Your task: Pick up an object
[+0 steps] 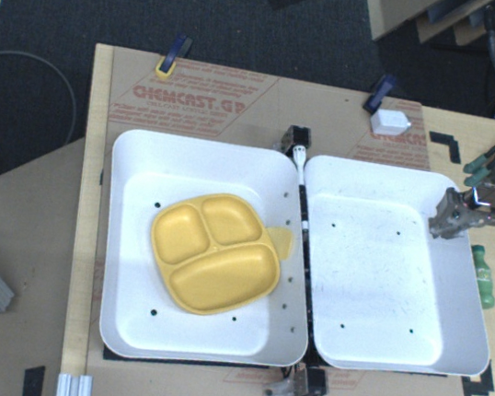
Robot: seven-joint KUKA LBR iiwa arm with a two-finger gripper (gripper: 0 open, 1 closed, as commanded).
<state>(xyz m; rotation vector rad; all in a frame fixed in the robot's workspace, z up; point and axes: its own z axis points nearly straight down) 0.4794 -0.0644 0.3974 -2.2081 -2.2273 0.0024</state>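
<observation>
A yellow divided plate [215, 252] with three compartments lies in the left white bin [113, 311], slightly right of its centre. A small yellow tab pokes out at the plate's right edge. My gripper [450, 220] hangs at the far right rim of the right bin [364, 342], far from the plate. Nothing shows between its fingers.
Green clamps [483, 275] sit at the right bin's outer edge. A black divider strip [302, 234] runs between the bins. Blue and yellow clips [170, 59] and a white block [390, 123] rest on the cardboard behind the bins.
</observation>
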